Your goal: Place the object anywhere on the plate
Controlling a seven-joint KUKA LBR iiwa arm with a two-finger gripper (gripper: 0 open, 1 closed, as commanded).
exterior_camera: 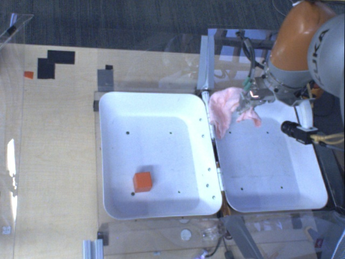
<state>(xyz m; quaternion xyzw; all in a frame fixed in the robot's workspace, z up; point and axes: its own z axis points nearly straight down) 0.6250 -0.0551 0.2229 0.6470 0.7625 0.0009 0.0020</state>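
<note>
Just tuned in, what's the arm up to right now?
The arm's gripper is at the far left corner of the right bin, right against a crumpled pink cloth that drapes over the edge between the two bins. Part of the cloth bunches up at the gripper, but I cannot tell whether it is actually gripped. In the left bin a small orange block sits untouched near the front. I can't pick out a plate.

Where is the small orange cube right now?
In the camera view, the small orange cube sits in the left white bin, near its front-left corner, far from the crumpled pink cloth at the right bin's back-left corner.
</note>
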